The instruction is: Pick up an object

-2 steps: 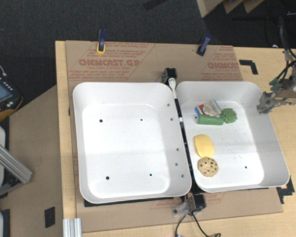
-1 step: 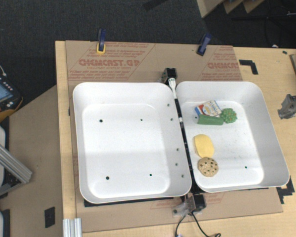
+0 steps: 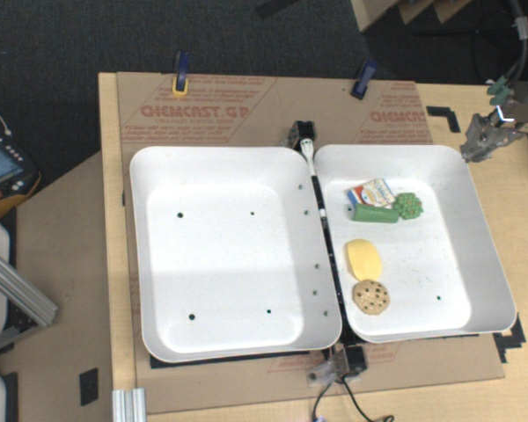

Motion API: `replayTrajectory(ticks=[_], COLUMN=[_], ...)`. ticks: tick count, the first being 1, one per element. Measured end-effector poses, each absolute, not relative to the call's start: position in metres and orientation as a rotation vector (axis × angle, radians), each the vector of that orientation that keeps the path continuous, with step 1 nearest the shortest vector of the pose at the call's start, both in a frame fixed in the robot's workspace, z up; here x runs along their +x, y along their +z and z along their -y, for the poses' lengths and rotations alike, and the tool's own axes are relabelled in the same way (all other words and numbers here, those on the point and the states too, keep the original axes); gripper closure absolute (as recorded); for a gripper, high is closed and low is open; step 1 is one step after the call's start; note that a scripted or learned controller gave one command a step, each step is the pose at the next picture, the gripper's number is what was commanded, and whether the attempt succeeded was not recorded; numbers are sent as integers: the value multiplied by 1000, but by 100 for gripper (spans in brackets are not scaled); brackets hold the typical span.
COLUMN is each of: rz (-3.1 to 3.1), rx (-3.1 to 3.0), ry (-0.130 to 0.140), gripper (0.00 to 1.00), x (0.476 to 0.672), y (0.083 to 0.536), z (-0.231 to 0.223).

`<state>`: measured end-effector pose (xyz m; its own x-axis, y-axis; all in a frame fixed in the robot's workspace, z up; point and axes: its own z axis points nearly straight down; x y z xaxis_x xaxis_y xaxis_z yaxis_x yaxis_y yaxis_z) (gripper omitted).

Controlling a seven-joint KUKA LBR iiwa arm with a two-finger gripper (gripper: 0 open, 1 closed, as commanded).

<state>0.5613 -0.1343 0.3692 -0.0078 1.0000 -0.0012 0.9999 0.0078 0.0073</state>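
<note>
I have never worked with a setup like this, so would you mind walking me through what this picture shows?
This is one fixed camera looking down at a slant on a workbench. Two shallow white bins sit side by side on a cardboard sheet: the left bin and the right bin. A robot arm reaches in from the right; its gripper is at the upper right edge, beyond the bins, and I cannot tell whether it is open. It holds nothing that I can see. Its job is to pick up an object. The candidates lie in the right bin: a green toy beside a small packet, a yellow piece, and a cookie.

Lab bench (image 3: 246,104), 2 clamped bins (image 3: 220,253)
</note>
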Motion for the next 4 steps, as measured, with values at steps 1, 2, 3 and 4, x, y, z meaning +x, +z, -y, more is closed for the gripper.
replayTrajectory(ticks=[1, 2, 3, 4], rz=[-2218, -2226, -2234, -2230], rx=[2205, 2208, 2208, 2213], ry=[19, 12, 5, 5], gripper=[100, 100, 100, 100], x=[501, 479, 488, 483], y=[498, 539, 535, 535], z=[86, 24, -75, -133])
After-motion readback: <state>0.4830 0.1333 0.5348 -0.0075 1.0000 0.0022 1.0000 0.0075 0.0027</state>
